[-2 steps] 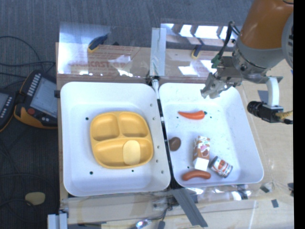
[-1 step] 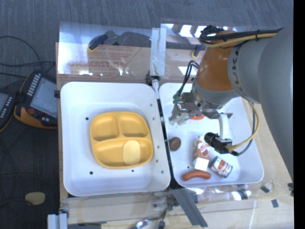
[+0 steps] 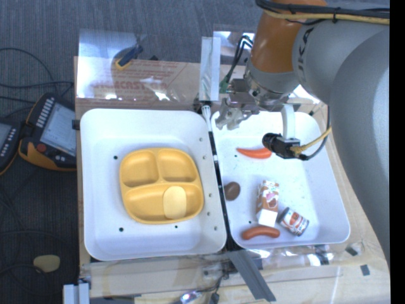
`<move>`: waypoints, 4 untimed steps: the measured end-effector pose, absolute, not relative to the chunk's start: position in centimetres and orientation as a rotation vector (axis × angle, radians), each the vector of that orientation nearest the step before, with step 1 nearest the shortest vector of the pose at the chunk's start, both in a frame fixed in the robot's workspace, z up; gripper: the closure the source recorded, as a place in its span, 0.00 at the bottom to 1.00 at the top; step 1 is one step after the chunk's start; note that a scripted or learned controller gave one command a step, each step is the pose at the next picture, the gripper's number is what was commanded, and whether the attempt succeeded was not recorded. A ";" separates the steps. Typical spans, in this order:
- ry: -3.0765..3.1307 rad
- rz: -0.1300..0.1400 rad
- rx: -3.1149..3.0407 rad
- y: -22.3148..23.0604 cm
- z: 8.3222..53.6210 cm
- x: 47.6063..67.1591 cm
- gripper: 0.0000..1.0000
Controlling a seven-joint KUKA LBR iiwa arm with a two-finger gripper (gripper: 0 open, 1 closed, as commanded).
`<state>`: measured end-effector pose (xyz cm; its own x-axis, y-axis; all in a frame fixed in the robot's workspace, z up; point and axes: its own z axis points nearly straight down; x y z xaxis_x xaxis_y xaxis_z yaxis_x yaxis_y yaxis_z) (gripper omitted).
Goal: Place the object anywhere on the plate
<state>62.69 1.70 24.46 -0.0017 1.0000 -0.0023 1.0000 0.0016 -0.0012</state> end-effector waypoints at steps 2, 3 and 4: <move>2.222 -0.004 2.220 9.9 26.0 64.7 1.00; 2.222 -0.003 2.217 10.0 33.9 66.8 1.00; 2.225 -0.007 2.219 17.5 27.0 64.2 1.00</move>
